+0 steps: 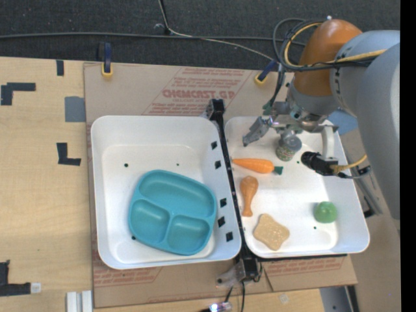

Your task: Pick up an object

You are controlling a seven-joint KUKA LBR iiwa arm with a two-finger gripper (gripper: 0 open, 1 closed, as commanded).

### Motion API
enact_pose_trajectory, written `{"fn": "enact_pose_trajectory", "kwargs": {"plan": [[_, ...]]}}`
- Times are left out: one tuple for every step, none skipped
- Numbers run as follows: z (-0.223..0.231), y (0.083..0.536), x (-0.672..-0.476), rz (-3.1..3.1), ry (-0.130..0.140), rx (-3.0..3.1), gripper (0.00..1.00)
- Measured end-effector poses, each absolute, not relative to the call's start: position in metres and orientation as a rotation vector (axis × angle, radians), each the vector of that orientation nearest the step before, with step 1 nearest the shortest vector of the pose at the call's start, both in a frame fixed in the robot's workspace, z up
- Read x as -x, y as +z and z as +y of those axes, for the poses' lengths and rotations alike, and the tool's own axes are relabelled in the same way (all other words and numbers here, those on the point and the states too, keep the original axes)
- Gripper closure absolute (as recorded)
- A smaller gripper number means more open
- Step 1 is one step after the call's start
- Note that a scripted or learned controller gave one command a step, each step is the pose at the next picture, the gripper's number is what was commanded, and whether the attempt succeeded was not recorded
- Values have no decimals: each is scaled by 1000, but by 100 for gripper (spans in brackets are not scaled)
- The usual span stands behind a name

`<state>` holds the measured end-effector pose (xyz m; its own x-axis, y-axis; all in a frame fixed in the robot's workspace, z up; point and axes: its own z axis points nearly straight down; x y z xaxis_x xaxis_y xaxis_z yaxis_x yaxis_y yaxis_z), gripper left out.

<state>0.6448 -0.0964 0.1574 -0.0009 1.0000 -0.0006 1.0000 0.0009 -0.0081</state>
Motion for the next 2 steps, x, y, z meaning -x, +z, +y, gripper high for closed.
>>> {"fn": "enact_pose_trajectory", "kwargs": {"plan": [[-101,110,-638,-2220,9,2218,0],[-100,123,-639,-2223,4,2217,100]]}}
